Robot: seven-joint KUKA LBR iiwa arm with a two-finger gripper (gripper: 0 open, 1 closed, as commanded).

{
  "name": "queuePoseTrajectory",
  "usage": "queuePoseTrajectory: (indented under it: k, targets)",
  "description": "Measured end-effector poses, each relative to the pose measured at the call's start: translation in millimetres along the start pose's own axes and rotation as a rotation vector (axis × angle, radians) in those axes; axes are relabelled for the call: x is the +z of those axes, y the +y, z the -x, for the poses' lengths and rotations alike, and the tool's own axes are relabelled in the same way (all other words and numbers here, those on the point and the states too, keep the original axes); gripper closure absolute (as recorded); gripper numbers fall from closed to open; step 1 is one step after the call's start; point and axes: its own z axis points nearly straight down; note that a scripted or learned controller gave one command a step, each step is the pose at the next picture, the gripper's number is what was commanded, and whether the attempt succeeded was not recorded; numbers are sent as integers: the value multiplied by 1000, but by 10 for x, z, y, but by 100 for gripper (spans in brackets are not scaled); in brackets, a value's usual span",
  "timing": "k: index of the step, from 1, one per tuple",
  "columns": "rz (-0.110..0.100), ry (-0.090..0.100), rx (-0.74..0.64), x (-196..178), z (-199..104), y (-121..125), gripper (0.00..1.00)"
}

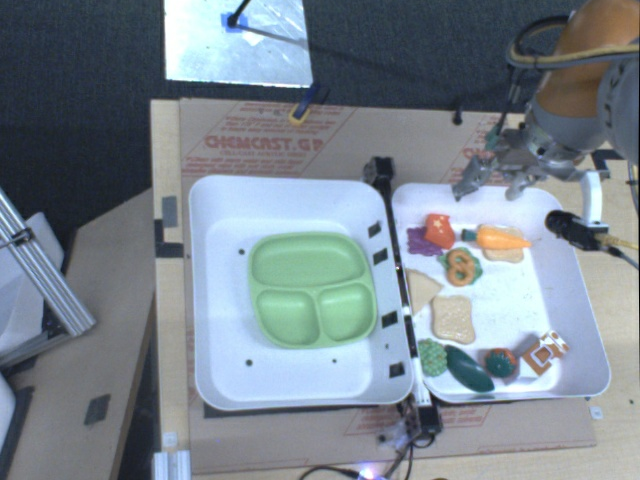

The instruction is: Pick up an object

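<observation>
My gripper [493,185] hangs open above the far edge of the right bin [575,298], with nothing between its fingers. Just below it in that bin lie a red pepper piece [439,230], a purple item [421,241] and an orange carrot [502,237] on a tan slice. Further down sit a green-and-orange pretzel-like ring [460,266], a bread slice [454,319], a broccoli floret [432,356], a dark green cucumber [467,368], a red-and-green fruit [501,362] and an orange-and-white block [545,351].
The left bin [215,268] holds a green divided plate [310,288]. A black divider with clips [392,268] runs between the bins. A black cylinder [570,228] on a cable juts over the right bin's far right rim. A shiny sheet [238,28] lies at the back.
</observation>
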Motion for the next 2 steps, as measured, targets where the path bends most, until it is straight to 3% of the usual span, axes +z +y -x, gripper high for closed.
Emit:
queuePoseTrajectory:
  k: [2]
  targets:
    - [1, 1, 2, 1120, 101, 28, 0]
